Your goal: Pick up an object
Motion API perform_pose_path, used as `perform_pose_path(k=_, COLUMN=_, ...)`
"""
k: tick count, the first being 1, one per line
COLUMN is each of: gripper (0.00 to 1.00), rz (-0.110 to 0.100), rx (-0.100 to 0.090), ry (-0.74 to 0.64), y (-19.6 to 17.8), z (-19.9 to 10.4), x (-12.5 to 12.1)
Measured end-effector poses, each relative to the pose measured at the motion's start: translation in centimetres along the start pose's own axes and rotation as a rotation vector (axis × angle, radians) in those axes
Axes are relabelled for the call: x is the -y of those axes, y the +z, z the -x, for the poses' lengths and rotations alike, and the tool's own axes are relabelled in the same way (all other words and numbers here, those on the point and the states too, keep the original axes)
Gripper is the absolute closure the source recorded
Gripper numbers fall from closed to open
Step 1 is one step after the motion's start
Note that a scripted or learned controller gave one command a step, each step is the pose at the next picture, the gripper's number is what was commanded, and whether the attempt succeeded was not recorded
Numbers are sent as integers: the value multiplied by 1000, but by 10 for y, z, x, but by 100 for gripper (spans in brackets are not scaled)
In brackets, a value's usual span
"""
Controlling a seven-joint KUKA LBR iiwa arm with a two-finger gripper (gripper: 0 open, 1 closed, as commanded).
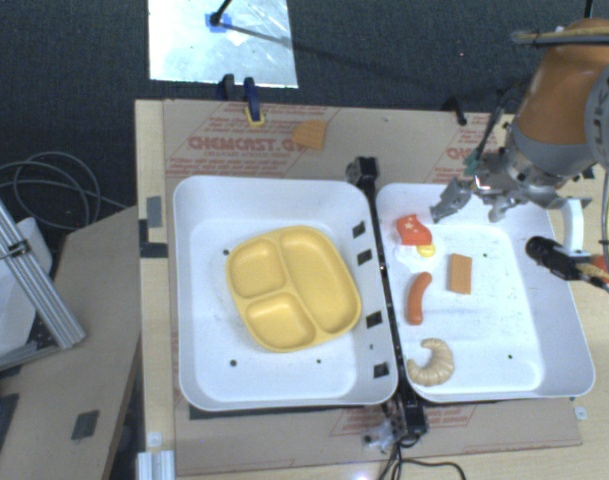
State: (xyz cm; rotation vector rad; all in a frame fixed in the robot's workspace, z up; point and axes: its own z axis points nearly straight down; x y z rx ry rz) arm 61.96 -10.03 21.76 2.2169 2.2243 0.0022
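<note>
Closest to the front, in the right white bin (559,368), lies a pale curved croissant toy (431,361). It sits near the front left corner of that bin. A little farther back is a long orange-red sausage toy (416,298), and just beside it, to the right, a small tan cracker-like block (460,274). Behind the sausage is a red and yellow toy piece (414,234), near the wall between the bins. In the left white bin (199,268) sits a yellow plastic plate with three sections (289,288).

Farthest back, my gripper (484,200) hangs over the far edge of the right bin. I cannot tell from here how it is set, and nothing is in it.

I think I am at the start: I have not picked anything yet. The red and yellow piece is the nearest to me, down and to the left. Next I need to move over one toy, drop straight down, and close on it. The red piece is close to the wall, so I must take care not to bump it.
</note>
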Motion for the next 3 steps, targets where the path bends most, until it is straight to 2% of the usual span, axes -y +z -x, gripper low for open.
perform_pose_path(k=1, gripper=0, rz=-6, rx=1, ry=7, y=140, z=53, x=29)
perform_pose_path(k=2, gripper=100, rz=3, rx=2, ry=1, y=122, z=50, x=24)
perform_pose_path(k=3, gripper=100, rz=1, rx=-2, ry=-5, y=28, z=-23, x=87)
